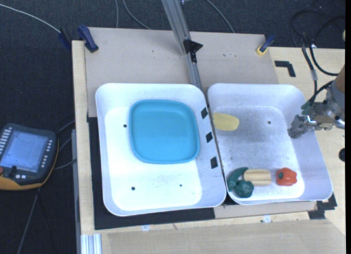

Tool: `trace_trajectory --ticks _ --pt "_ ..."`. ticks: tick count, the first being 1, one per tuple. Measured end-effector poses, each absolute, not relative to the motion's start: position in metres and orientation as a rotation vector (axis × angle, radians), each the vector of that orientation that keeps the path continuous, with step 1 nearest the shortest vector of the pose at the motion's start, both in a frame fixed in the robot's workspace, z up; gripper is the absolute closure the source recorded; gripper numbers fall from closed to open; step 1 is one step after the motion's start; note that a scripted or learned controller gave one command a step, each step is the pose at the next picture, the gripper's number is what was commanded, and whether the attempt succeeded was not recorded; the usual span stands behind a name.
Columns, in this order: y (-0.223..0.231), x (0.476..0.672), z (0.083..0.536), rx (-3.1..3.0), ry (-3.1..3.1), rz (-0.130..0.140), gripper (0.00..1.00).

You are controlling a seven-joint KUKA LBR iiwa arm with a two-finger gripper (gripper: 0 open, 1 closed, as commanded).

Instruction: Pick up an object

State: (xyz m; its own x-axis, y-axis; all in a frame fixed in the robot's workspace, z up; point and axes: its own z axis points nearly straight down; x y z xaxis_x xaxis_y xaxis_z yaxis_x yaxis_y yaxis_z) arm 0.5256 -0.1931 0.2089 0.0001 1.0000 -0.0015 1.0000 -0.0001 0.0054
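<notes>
We see the gripper at the right side of the right bin, just over its sloping wall. It is small and partly blurred, so we cannot tell how it is set. Nothing shows in its grip. The arm comes in from the right edge.

Down in the right bin we see four little things. A red tomato lies near the front right corner. Just beside it, to the left, is a tan stick-shaped piece. A dark green toy touches the left end of that piece. A yellow piece lies well apart from them, near the bin's left wall, toward the back.

The left bin sits right beside the right one. A blue plate rests flat in it.

A metal pole slants across the back of the bench. A hand-held screen lies on the dark floor to the left.
</notes>
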Motion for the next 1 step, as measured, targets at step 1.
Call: trace_trajectory --ticks 1 --pt "-0.2030 0.5251 0.2652 2.218 2.218 0.005 1.00"
